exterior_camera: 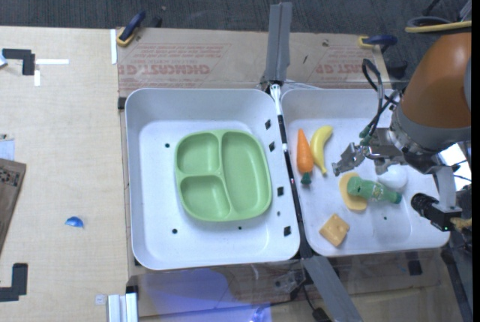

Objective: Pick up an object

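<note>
The right bin [420, 238] holds several toy foods. An orange carrot [304, 152] and a yellow banana [322, 147] lie side by side near its left wall. A green bottle [373, 191] rests across a yellow piece [349, 193] in the middle. A tan cracker-like block [334, 230] lies toward the front. My gripper [352, 158] hangs over the bin just right of the banana and above the yellow piece, with nothing visibly held. The grey arm with its orange band [442, 80] comes in from the right.
The left bin [150, 185] holds a green divided plate [223, 175]. A metal divider [279, 50] runs between the bins at the back. A cardboard sheet [195, 61] lies behind the bins. A small blue item [73, 222] sits on the wooden bench at left.
</note>
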